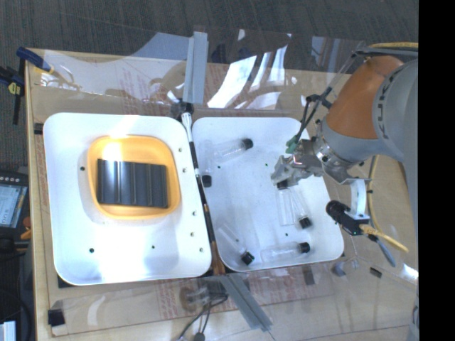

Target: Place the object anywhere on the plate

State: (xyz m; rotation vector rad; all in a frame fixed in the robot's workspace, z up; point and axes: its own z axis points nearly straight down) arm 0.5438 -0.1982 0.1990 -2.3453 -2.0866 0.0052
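Bottom-most clear tube (284,249) lies left-right, black cap rightward; hand (284,178) above, its grip impossible to tell.

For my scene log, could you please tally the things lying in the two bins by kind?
Clear tubes with black caps: 4, in the right bin: one at the top, one near the gripper, two at the bottom.
Yellow plate: 1, in the left bin.
Dark ridged insert: 1, on the plate.
Total: 6
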